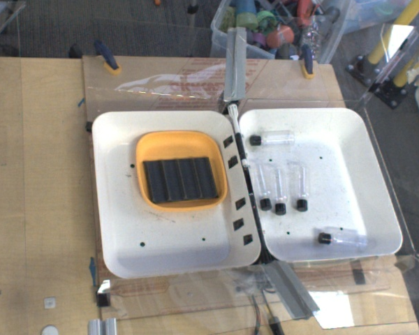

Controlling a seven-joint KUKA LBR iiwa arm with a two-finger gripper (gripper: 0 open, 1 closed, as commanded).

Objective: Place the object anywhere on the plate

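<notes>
Already, a ridged black block [180, 179] lies on the yellow plate [146, 150], clear tubes [279, 187] apart.

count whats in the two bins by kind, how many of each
clear tubes with black caps: 5, all in the right bin (one is at)
orange plate: 1, in the left bin
black ridged block: 1, lying on the plate
total: 7

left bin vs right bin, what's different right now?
The left bin holds a yellow plate with a dark ribbed block on it; the right bin holds five clear vials with black caps. Left bin's contents sit together near its middle; right bin's vials lie scattered, three side by side. Both bins are shallow, white and touch along the centre.
</notes>
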